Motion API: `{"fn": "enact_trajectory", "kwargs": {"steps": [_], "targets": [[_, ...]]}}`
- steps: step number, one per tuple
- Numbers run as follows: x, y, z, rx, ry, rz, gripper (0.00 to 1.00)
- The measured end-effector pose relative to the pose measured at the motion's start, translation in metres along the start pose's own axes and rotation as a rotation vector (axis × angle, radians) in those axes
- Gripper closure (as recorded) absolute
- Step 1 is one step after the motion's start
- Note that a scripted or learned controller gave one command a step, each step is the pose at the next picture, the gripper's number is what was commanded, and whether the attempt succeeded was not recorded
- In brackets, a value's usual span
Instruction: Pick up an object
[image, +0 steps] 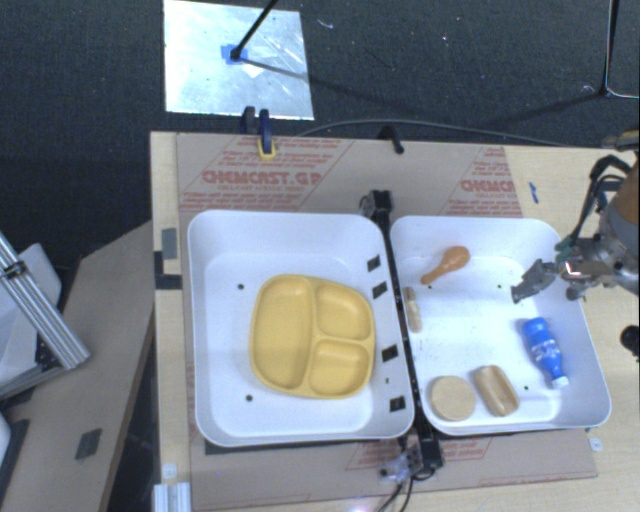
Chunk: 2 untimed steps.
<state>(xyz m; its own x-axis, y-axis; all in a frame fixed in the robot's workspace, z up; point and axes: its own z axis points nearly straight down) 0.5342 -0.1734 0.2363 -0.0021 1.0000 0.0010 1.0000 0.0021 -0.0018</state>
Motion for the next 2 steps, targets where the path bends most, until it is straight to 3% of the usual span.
{"fn": "enact_trajectory", "kwargs": {"steps": [2], "targets": [[-0.005, -0.009, 0.116, 0.002, 0.001, 0.002, 0.0]]}}
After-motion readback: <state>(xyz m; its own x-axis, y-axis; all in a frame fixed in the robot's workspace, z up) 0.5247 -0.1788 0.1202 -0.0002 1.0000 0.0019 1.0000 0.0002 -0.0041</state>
